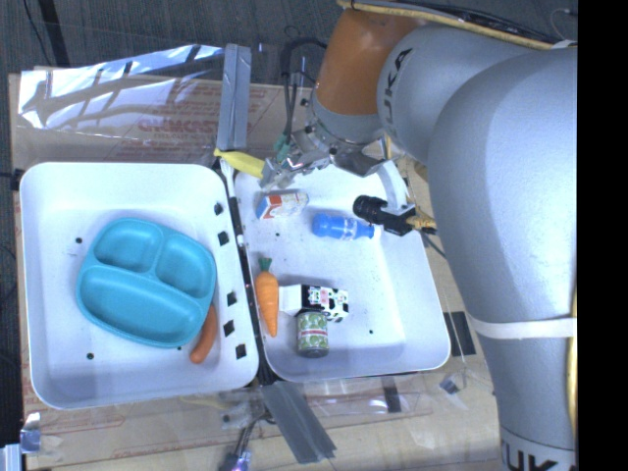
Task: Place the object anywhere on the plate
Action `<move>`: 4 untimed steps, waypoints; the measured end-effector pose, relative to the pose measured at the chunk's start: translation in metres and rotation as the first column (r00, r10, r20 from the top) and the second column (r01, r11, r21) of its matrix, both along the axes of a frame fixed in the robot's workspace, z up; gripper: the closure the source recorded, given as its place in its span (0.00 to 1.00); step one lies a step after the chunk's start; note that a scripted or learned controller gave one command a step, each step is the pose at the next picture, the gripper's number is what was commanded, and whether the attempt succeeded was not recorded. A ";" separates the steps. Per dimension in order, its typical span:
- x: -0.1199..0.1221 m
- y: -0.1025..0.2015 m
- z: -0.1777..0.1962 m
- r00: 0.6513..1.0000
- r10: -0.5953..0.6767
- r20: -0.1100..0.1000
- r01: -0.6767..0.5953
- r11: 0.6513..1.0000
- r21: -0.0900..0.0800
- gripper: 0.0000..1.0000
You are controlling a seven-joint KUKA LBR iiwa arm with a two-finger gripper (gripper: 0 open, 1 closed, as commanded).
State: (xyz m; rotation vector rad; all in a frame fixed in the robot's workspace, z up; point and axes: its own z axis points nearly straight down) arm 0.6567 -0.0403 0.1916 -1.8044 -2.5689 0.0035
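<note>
My grey arm [491, 214] fills the right, and my gripper [285, 168] hangs over the right bin [417, 337]; its grip I cannot tell. Below it lie a small carton [280, 204], blue bottle [343, 227], carrot [267, 302] and jar [312, 333]. The blue plate [147, 281] sits in the left bin [49, 361].

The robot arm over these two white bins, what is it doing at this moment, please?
The grey arm reaches in from the right and its gripper hangs over the far corner of the right bin, near a yellow banana and a small carton. A blue bottle, a carrot, a black-and-white box and a green jar also lie there. The blue plate sits in the left bin, with an orange sausage-like item at its edge.
</note>
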 end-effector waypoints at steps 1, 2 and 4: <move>-0.001 0.041 0.034 1.000 0.013 0.000 -0.013 1.000 0.000 1.00; -0.081 0.075 0.009 0.999 0.042 -0.003 -0.042 0.999 0.000 1.00; -0.127 0.105 -0.002 0.994 0.108 -0.002 -0.108 0.994 0.000 0.00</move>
